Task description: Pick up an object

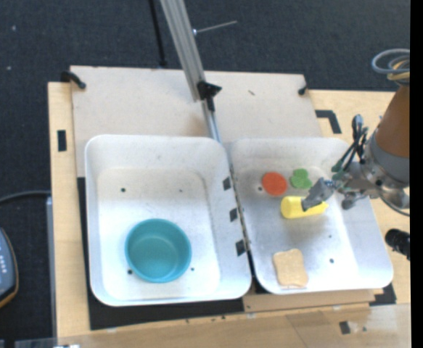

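Observation:
In the right bin [356,259] lie a yellow block [295,207], a red disc [273,183], a small green piece [300,177] and a tan slice of bread [290,268]. My gripper [318,193] reaches in from the right and sits low over the right end of the yellow block, overlapping it. Whether it touches the block cannot be made out. The red disc and green piece lie just up and left of the gripper. The bread slice lies apart near the bin's front edge.
The left bin [109,165] holds a teal bowl [158,249] near its front. A metal pole [186,38] slants up from the seam between the bins. The arm's orange-banded wrist [394,133] hangs over the right bin's right edge.

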{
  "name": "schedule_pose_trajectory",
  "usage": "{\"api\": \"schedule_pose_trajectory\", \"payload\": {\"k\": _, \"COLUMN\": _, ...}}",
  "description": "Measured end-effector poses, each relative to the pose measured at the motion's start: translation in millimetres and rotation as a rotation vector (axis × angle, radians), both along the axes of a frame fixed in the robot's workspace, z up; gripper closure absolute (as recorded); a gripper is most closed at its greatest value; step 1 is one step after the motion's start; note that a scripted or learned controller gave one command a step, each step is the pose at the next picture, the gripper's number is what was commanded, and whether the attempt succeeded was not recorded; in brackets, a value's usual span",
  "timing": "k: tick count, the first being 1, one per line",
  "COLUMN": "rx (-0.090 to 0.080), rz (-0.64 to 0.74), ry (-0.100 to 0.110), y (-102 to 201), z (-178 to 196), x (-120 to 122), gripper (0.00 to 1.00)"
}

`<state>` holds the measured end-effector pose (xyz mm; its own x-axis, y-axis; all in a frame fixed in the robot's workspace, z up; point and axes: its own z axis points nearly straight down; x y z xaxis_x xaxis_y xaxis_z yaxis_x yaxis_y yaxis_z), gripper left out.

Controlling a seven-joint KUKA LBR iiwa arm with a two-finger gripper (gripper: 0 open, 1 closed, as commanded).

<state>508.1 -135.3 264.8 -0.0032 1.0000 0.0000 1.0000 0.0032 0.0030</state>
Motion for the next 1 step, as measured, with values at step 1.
{"api": "schedule_pose_trajectory", "payload": {"k": 1, "rx": 0.0, "rz": -0.001, "ry": 0.0, "y": -0.2, "z": 0.0, "x": 0.0, "gripper": 0.0}}
